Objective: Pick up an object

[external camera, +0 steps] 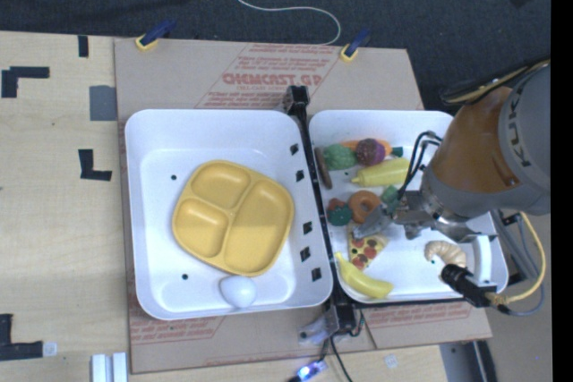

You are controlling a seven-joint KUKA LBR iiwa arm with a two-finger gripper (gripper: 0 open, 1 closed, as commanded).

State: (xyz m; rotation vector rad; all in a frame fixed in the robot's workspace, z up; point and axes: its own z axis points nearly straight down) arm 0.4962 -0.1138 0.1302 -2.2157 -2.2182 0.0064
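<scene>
With the gripper [380,224] low in the right bin [407,282], its finger state impossible to tell, centre it over the pizza slice [363,251] at its seven o'clock before closing.

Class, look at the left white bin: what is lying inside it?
Inside the left bin lie a yellow divided plate and a white egg near its front edge. Anything beneath the plate is covered.

Wooden bench [54,219] bears cardboard sheet [269,76], perhaps taped; two white bins [143,192] atop.
</scene>
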